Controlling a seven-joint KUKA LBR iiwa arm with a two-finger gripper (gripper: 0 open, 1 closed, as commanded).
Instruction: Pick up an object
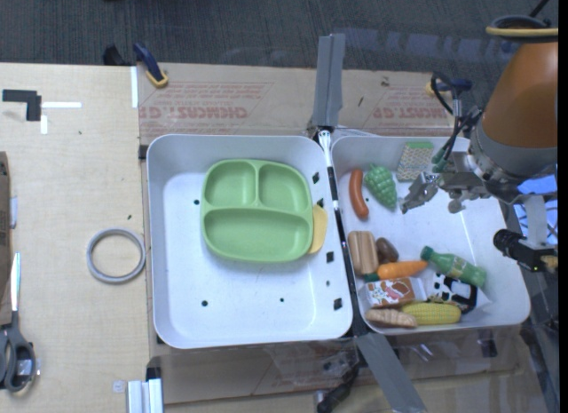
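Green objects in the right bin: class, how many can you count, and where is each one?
2. A bumpy green vegetable lies near the back beside the red sausage; a green bottle lies toward the front right. Others may be hidden in the pile.

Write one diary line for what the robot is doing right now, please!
gripper above right bin | holding: nothing seen | nearest: green bumpy toy | green plate in left bin

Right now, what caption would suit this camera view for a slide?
Arm's gripper hovers over the right bin of toy food; a green plate sits in the left bin.
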